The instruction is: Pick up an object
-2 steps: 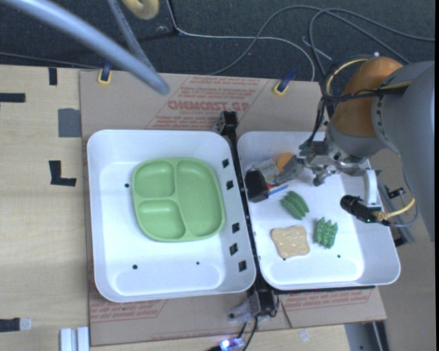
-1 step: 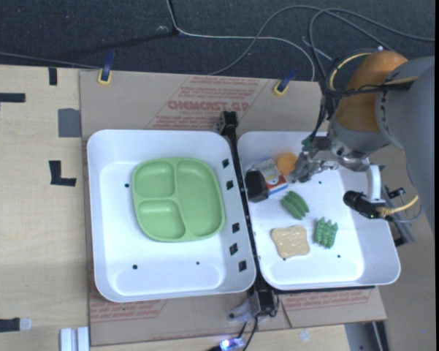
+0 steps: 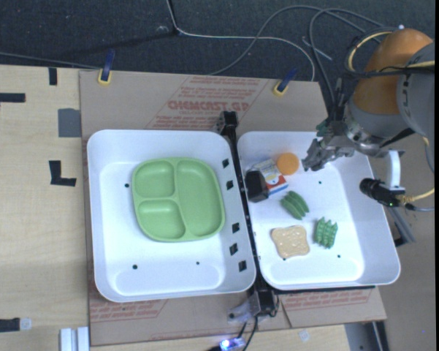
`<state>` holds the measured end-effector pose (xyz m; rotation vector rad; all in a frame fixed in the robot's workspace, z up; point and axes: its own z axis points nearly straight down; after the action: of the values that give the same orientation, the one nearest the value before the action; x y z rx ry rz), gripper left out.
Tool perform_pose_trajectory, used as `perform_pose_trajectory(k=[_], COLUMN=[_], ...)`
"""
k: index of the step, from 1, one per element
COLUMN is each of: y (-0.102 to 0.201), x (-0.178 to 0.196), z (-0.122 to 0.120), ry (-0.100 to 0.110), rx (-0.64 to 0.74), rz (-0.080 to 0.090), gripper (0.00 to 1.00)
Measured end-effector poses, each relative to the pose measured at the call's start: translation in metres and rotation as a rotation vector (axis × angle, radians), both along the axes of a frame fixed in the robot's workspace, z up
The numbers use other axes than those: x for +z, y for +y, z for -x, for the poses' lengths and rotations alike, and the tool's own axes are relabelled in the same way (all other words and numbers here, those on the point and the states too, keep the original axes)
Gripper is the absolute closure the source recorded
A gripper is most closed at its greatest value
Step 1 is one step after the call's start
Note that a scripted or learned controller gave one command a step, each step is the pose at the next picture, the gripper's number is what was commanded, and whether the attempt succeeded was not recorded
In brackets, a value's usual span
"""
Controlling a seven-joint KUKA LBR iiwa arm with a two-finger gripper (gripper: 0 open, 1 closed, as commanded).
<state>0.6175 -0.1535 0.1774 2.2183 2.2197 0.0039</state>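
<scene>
**Supervisor:** Report the bench, left to right.

**Operator:** I see the left shallow white plastic bin [image 3: 109, 218] holding one pale green three-compartment plastic plate [image 3: 178, 199], lying flat near the bin's middle. It sits apart from everything else; I judge it to be a drop target or a spare item rather than the current pick.

**Supervisor:** And the right bin?

**Operator:** The right shallow white plastic bin [image 3: 365, 254] holds the candidates. Against its left wall I see a black-and-red boxy object [image 3: 264, 183], with a small orange ball [image 3: 288, 163] touching its upper right. Below lie a dark green pod-shaped toy vegetable [image 3: 295, 204], a tan toast-shaped slice [image 3: 290, 241] and a bright green leafy piece [image 3: 326, 232], each apart from the others, which leaves room for fingers.

**Supervisor:** Gripper status?

**Operator:** The grey two-finger gripper [image 3: 315, 159] hangs just right of the orange ball, the arm reaching in from the right. I cannot tell whether the jaws are open or closed, and nothing shows between them. I judge the ball the nearest target; the boxy object touching it could obstruct a clean closure.
</scene>
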Motion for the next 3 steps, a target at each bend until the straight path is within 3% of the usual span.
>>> perform_pose_trajectory(k=[1, 3], y=[0.001, 0.106], x=[0.041, 0.054], z=[-0.001, 0.016], ry=[0.003, 0.006], rx=[0.001, 0.005], rz=[-0.001, -0.002], gripper=[1.00, 1.00])
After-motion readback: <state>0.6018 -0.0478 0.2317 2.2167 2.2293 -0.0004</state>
